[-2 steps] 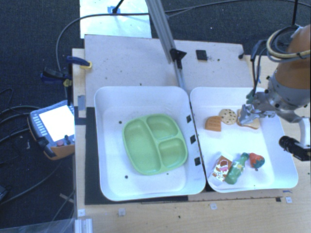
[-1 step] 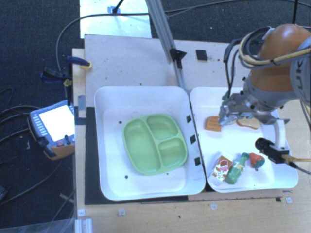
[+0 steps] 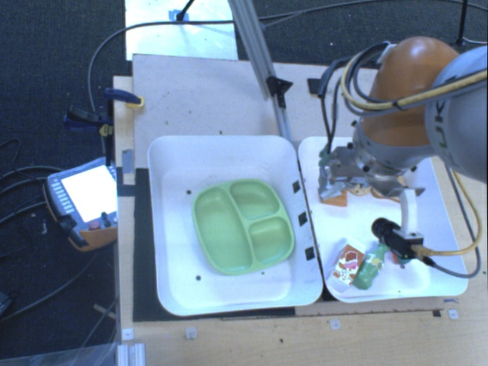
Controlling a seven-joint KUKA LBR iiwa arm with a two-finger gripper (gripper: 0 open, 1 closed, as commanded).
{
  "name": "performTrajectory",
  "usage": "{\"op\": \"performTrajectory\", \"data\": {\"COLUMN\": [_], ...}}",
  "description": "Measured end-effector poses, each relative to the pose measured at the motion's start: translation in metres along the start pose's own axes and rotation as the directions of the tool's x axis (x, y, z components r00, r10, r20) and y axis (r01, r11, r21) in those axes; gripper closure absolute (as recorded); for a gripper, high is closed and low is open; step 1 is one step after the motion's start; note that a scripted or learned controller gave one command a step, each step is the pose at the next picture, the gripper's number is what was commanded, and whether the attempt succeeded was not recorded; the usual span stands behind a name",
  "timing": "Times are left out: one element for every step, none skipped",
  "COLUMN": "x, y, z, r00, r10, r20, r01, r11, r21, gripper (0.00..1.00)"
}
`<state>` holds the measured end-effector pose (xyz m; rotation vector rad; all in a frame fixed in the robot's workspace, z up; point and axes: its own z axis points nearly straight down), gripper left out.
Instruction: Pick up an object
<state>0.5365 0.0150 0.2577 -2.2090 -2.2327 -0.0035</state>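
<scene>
Left shallow white bin [image 3: 171, 227]: pale green three-compartment plastic plate [image 3: 244, 226]; right shallow white bin [image 3: 442, 277]: small green bottle [image 3: 369, 269], red-and-white packet [image 3: 347, 264], orange wedge [image 3: 334, 199] beneath gripper [image 3: 335, 181], grip indiscernible.

The grey arm [image 3: 450, 97] came in from the right, orange band [image 3: 408, 75] up top, wrist bent steeply downward. Its hand [image 3: 335, 183] hung low near the view's middle right, yellow and black cables looping around the wrist.

Green divided plate [image 3: 244, 226] lying in left bin [image 3: 171, 280]. Gripper [image 3: 333, 187] low in right bin [image 3: 442, 284], over an orange piece [image 3: 334, 199]. Near edge: small carton [image 3: 348, 264] beside green bottle [image 3: 368, 270].
</scene>
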Motion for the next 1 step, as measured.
{"op": "performTrajectory", "data": {"x": [0.0513], "y": [-0.0052], "z": [0.0004], "r00": [1.000], "r10": [0.000], "r20": [0.000], "r01": [0.000], "r11": [1.000], "r21": [0.001], "gripper": [1.00]}}
